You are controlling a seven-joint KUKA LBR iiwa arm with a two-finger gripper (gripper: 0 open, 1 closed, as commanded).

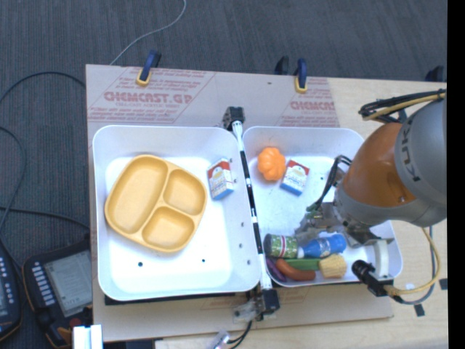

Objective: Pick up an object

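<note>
Blue-capped bottle (311, 246) lies in the right bin's (349, 138) front corner, crowded by a corn piece (333, 267) and a red-green vegetable toy (294, 269), so a grasp may slip or snag neighbours; gripper (317, 222) hovers just above it, fingers' opening cannot be told.

Lighting even & fairly bright, diffuse, prob. overhead; no single hard source evident. White bins (116, 282) read clean, close to blown out on flat floors, w/ mild sheen on right bin floor. Shadows soft & short: faint one under yellow tray (156, 202) at its lower edge, darker patch under arm (392, 173) in right bin. Dull highlight on arm's orange band, no harsh glare. Focus decent across bench; small objs low-res, labels unreadable, slight softness/compression noise. Carpet dark, textured, underexposed vs bins. No obvious edge distortion.
</note>
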